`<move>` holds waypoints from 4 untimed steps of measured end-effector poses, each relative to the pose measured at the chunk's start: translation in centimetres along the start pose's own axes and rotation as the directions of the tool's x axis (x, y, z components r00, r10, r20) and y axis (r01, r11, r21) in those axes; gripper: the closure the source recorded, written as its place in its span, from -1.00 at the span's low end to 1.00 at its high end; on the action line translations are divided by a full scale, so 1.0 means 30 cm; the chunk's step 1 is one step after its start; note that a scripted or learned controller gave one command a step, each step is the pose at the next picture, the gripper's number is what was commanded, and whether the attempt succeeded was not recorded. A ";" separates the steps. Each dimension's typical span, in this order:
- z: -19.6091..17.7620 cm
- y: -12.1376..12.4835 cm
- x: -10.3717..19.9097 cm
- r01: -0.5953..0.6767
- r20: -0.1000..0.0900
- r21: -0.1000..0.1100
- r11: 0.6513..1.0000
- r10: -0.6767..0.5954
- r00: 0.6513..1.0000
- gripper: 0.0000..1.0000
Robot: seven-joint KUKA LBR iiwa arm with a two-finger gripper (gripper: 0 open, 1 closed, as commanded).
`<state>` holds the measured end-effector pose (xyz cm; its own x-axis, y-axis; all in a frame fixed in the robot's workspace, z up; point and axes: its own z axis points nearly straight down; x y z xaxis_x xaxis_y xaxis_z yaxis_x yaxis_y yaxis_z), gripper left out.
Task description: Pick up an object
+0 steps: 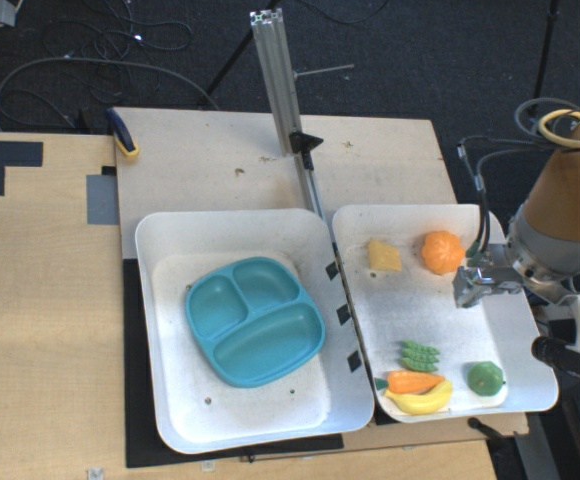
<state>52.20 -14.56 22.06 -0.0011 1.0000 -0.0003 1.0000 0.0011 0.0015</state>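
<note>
No readable text anywhere.

No letters, numbers, brand marks or signs legible on the white bins (270, 430), the teal divided plate (256, 320), the toy foods, the tabletop (210, 158) or the arm; surfaces plain or too small to read.

A teal divided plate (256, 320) is seen in the left bin (160, 268). An orange (441, 251), yellow block (384, 256), banana (420, 399) and lime (485, 378) are seen in the right bin (530, 368), the gripper (473, 286) beside the orange.
</note>
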 end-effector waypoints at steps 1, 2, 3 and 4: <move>-0.006 0.068 0.201 0.006 -0.003 0.003 1.000 -0.006 1.000 1.00; -0.027 0.134 0.393 0.004 -0.001 0.002 1.000 -0.004 1.000 1.00; 0.002 0.227 0.549 0.003 -0.001 0.003 1.000 -0.003 1.000 1.00; -0.007 0.270 0.742 0.003 -0.001 0.003 1.000 -0.003 1.000 1.00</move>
